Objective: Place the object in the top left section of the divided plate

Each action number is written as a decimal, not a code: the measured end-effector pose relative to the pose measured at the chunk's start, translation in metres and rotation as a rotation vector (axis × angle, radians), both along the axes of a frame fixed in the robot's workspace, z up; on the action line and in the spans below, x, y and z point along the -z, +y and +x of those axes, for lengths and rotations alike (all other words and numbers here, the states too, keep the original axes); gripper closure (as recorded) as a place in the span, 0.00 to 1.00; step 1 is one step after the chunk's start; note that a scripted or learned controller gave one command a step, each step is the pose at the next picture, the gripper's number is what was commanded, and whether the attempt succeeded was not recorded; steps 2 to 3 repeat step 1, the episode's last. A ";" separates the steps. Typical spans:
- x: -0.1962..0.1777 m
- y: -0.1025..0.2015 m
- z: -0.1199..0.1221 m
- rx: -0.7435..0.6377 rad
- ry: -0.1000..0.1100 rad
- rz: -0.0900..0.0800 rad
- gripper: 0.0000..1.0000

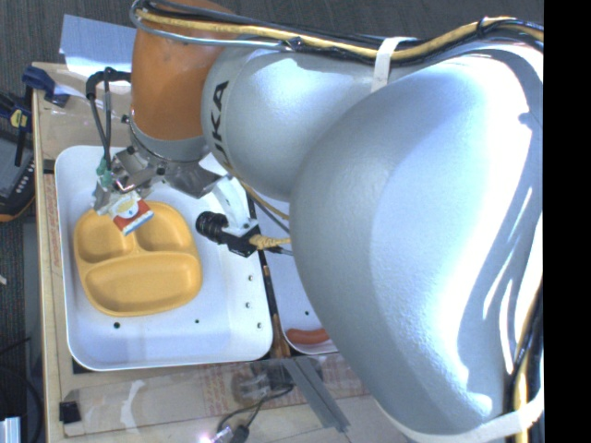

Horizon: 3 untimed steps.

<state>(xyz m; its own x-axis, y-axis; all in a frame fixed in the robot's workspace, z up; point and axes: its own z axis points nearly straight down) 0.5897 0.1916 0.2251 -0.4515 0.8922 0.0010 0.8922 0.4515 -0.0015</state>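
You'll find the gripper (118,190) low over the yellow divided plate (138,280) in the left bin (231,340), near its far edge. A small red-white object (131,215) sits at the plate's upper divider; grip state unreadable, so release is unconfirmed.

Divided plate (138,261) sat in left bin (222,326), toward its left side. Arm (388,201) reached in from right, covering most of right bin (309,340) & far part of left one. Gripper (118,185) hung over plate's far edge, w/ small object (131,214) just below it, on divider btwn the two far sections.
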 end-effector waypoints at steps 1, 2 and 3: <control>0.000 0.000 0.000 0.000 0.000 0.000 0.00; 0.000 0.000 0.000 0.000 0.000 0.000 0.00; 0.000 0.000 0.000 0.000 0.000 0.000 0.00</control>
